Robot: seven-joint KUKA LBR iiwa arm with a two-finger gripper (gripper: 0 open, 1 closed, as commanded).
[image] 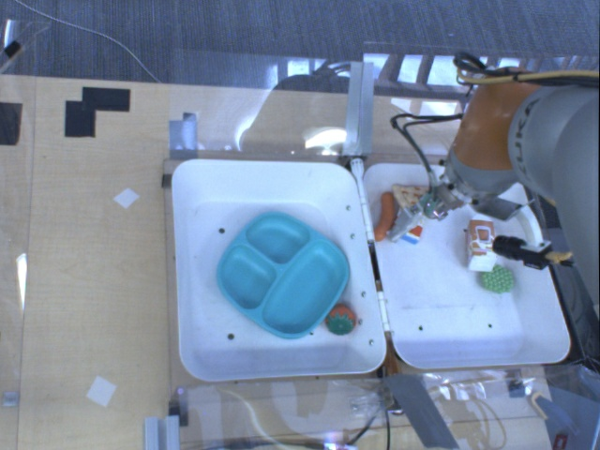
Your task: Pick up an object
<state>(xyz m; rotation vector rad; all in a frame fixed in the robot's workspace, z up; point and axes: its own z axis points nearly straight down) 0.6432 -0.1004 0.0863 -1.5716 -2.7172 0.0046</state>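
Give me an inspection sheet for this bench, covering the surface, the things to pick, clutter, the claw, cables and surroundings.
Surface: wooden bench bearing a left bin and a right bin, side by side.
Job's things: in the right bin, an orange sausage-like piece, a pizza-slice toy, a small carton and a green dotted ball. In the left bin, a blue divided plate with a small red-green ball at its lower right edge.
Clutter: black marks and pale tape squares on the bench.
Claw: claw low over the right bin's upper left, beside the sausage piece; grip unclear.
Cables: black cables by the arm; a thin wire on the floor.
Surroundings: grey carpet.
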